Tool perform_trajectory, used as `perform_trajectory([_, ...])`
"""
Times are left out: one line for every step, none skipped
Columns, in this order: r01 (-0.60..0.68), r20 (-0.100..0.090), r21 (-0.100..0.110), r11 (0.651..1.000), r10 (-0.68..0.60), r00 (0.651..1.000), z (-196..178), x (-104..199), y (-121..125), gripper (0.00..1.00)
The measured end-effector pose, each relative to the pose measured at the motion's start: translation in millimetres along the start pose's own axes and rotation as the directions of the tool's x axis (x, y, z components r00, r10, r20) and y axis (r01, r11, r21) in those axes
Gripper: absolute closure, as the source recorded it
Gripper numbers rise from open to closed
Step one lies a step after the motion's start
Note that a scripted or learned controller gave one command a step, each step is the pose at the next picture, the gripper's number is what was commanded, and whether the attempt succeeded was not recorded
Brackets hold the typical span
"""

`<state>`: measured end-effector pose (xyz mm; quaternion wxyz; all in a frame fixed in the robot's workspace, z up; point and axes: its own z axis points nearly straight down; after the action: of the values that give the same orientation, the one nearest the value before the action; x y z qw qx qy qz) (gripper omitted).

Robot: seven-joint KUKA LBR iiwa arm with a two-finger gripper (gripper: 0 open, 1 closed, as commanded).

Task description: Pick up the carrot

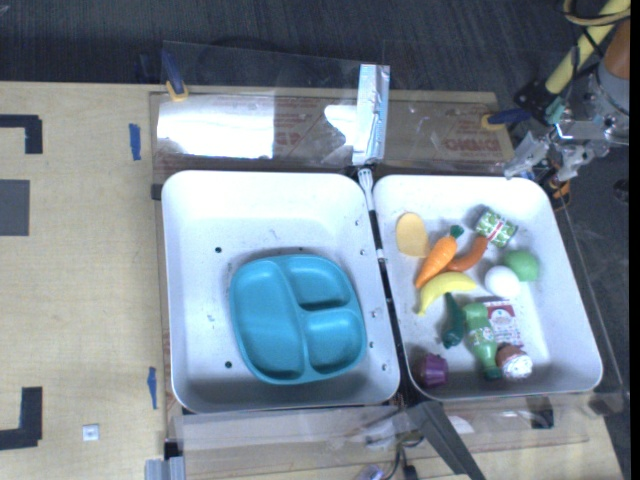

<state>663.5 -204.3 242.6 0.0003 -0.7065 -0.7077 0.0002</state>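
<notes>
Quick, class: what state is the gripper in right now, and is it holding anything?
Gripper: above the right bin's far corner, away from the carrot; open or shut cannot be told, and nothing is seen in it.

1. Arm (600,28) cut off by the right and top edges.
2. Gripper (545,158) too small and blurred to read.
3. Second carrot (468,253) partly hidden under the first carrot (437,258).

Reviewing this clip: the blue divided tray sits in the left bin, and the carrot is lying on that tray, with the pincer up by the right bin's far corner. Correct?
Not quite. The carrot is not on the blue divided tray; the camera view shows it in the right bin, among the other toy foods, beside the banana. The tray is in the left bin, and the pincer is by the right bin's far corner.
</notes>
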Motion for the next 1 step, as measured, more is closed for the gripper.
perform_trajectory([0.047, -0.001, 0.005, 0.999, -0.047, 0.999, 63.5, -18.8, 2.2, 0.00])
